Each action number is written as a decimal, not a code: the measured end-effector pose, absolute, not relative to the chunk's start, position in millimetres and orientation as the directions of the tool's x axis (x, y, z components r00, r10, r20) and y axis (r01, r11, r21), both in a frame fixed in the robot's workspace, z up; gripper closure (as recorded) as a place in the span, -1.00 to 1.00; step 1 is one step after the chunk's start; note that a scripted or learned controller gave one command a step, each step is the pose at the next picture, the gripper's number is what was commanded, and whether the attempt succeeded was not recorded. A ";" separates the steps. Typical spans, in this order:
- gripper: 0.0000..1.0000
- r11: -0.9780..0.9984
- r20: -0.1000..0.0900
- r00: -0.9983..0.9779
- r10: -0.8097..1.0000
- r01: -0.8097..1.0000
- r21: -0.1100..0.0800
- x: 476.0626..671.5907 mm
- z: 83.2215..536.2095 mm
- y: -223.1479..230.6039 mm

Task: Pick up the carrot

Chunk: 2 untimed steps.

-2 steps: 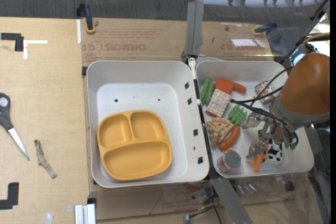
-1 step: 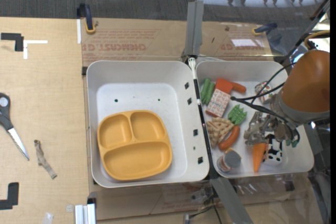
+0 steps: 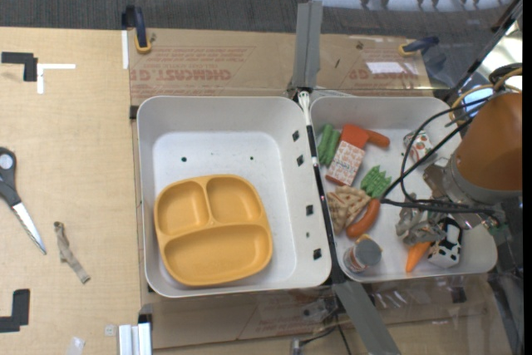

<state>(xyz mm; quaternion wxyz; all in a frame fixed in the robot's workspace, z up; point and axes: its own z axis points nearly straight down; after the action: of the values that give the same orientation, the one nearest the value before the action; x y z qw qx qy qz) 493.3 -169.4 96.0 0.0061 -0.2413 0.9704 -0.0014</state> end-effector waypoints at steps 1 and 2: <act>1.00 0.752 -0.006 -0.752 -0.660 -0.660 -0.003 504.0 214.8 -87.5; 1.00 0.577 -0.006 -0.577 -0.817 -0.817 -0.005 519.3 314.3 -155.0</act>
<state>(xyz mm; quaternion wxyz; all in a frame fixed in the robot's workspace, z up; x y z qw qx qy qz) 519.3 -155.0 314.3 0.0039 -0.4598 0.8880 -0.0008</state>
